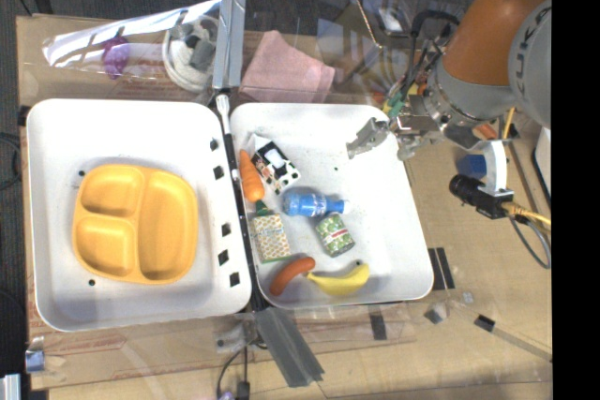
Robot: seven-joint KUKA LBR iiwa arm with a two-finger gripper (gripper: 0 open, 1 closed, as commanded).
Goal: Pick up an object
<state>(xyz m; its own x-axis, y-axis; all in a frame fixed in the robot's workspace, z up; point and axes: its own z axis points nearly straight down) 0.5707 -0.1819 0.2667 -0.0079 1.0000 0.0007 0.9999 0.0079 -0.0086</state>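
We log the blue bottle lying mid right bin, green packet just below it, banana, sausage, carrot and patterned card around. Left bin holds a yellow divided tray. The gripper hangs over the right bin's upper right, apart from the bottle, gripping nothing; we cannot tell its spread.

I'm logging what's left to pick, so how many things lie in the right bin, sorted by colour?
Orange or red: 2, the carrot and the sausage
Yellow: 1, the banana
Blue: 1, the bottle
Green: 1, the can
Black and white: 1, the small box
Speckled: 1, the flat packet
Total: 7
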